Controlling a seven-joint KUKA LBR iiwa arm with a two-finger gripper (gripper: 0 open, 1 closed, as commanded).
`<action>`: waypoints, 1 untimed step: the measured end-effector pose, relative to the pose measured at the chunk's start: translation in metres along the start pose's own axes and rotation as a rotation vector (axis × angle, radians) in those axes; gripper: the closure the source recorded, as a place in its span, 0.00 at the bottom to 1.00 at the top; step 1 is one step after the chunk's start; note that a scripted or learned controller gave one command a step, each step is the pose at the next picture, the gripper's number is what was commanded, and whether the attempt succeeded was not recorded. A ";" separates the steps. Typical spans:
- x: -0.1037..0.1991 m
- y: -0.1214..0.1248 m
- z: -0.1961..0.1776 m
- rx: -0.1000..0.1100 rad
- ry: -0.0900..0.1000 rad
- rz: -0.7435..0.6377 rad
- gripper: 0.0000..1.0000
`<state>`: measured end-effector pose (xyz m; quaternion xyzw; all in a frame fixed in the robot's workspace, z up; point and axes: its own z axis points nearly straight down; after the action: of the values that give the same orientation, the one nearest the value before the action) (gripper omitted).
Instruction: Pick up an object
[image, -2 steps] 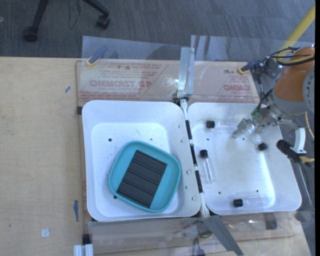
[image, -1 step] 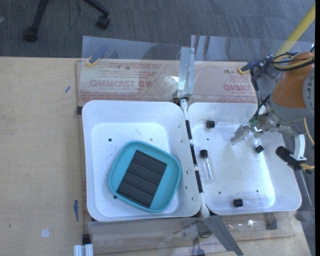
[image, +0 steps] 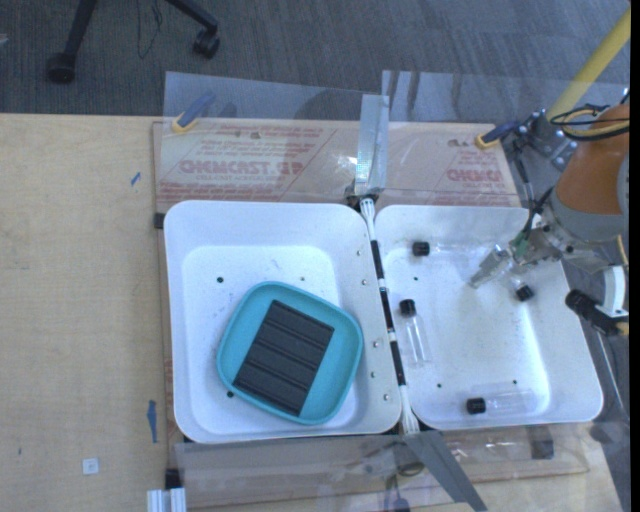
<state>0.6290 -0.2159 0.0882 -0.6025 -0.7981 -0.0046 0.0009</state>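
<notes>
Here, left to right, we read from the divider (image: 385, 300) between the bins:
Teal tray (image: 290, 351): left of divider, holding a dark ribbed slab.
Capped vial (image: 413, 328): clear, black cap, just right of divider, long axis running up-down, cap uppermost.
Gripper (image: 497, 264): farther right; we cannot tell its jaws.

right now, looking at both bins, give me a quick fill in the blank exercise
The teal tray lies in the ___ bin.
On the teal tray rests a dark ribbed ___.
The clear vials in the right bin have ___ caps.
The gripper is over the ___ bin.

Missing words: left; block; black; right
</notes>
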 end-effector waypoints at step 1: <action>0.046 0.014 -0.002 0.007 -0.006 -0.051 0.00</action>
<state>0.6299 -0.1680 0.0903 -0.5818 -0.8133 -0.0001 0.0005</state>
